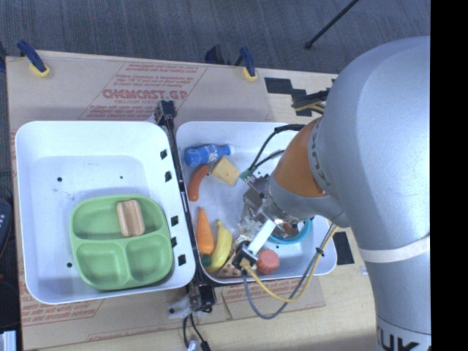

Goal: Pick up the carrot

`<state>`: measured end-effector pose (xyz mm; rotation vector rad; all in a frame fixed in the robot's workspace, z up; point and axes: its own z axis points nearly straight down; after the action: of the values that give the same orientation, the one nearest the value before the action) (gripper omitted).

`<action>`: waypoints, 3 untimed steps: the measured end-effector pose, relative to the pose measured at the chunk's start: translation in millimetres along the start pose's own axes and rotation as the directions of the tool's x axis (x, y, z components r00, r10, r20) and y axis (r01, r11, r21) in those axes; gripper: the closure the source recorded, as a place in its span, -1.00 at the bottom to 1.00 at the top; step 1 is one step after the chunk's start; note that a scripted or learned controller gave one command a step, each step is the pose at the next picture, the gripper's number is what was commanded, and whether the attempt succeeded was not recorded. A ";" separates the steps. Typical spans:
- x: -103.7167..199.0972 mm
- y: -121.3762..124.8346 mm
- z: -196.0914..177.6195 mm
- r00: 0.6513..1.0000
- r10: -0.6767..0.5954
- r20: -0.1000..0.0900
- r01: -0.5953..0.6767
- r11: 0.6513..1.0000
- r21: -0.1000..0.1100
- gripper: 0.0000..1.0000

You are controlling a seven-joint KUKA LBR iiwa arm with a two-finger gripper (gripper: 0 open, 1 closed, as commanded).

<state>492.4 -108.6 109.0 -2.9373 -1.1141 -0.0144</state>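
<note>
From the camera view above the bench, the carrot [205,231] lies in the right bin [219,134], close against that bin's left wall and about halfway down it. It is a short, plain orange piece. It is narrow at the end pointing toward the far side of the bench and thicker at the near end, and I can see no green top on it. A yellow banana [221,247] lies just beside it on the right, seemingly touching along the lower part. Farther up the same wall is a curved orange-red sausage [194,183], a little apart from the carrot's thin end.

The gripper [250,224] hangs low over the middle of the right bin, to the right of the carrot and banana and not touching the carrot. The wrist and cables crowd it, so I cannot tell whether it is open or closed, and I see nothing held in it.

Around it lie a blue bottle [206,154], a yellow cheese wedge [227,172], a blue-rimmed dish [301,234] and a round red piece [268,262].

In the left bin [44,141] sits a green divided plate [121,258] with a tan roll [130,218] in its upper compartment.
</note>
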 end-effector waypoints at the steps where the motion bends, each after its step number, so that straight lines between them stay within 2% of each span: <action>1: -30.3 21.0 2.3 0.892 -0.451 0.005 0.451 0.892 0.025 1.00; 2: 8.5 -16.1 0.8 0.975 -0.221 0.009 0.221 0.975 0.017 1.00; 3: 11.7 -21.9 -120.0 1.000 -0.016 0.007 0.015 1.000 0.010 1.00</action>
<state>485.7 -84.8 229.0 -2.9228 -1.1346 0.0018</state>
